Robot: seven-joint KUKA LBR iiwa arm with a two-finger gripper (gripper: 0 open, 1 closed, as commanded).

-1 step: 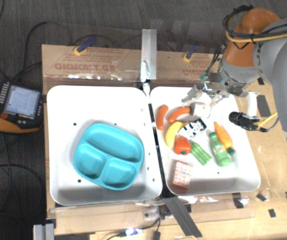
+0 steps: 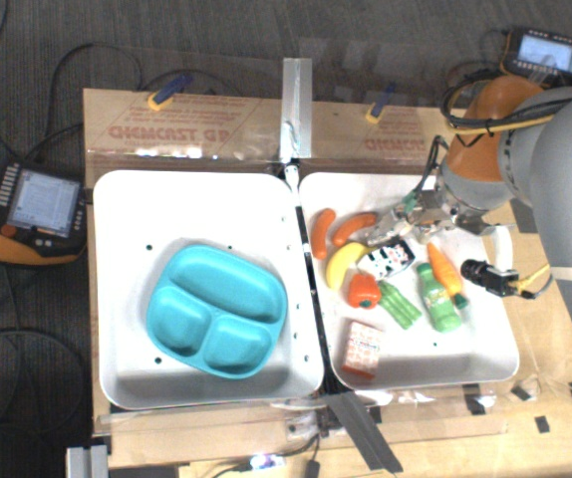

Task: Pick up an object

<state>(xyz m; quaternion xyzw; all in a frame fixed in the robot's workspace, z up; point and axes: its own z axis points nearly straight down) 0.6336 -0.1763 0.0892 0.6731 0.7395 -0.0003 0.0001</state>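
1. The gripper hangs low over the upper middle of the right bin, reaching in from the right. Whether it is closed on anything cannot be told from this view.

2. Nothing is visibly held. The pile of toy food under and beside the gripper is where a pick would most likely be made.

3. The right bin holds a banana, a sausage, a small orange piece near the divider, a red pepper, a green pickle-like piece, a green bottle, a carrot lying against that bottle, a black-and-white patterned piece and a small printed box lying apart towards the front.

4. These look like light, hard plastic toys. Their smooth, rounded skins would probably slip, so a hold across the narrow middle of a long piece seems safest.

5. The banana and sausage lie touching other pieces, so they may be nudged rather than gripped. The box, flat-sided and lying alone, looks the easiest to take.

6. The left bin holds a blue divided tray, with nothing in its compartments.
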